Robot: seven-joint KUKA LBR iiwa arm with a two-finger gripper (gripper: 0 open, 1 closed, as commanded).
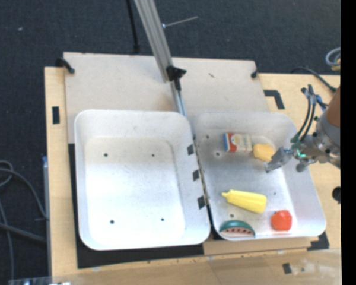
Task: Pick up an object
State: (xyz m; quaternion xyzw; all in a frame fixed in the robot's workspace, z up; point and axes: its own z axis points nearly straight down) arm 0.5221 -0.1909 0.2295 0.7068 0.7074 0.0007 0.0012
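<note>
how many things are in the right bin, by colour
yellow: 2, the mustard bottle and the small block
red: 1, the tomato
white with red and blue: 1, the carton
green and red: 1, the watermelon slice
total: 5

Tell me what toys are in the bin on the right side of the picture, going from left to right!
Small carton → watermelon slice → yellow bottle → yellow chunk → red ball.
</note>
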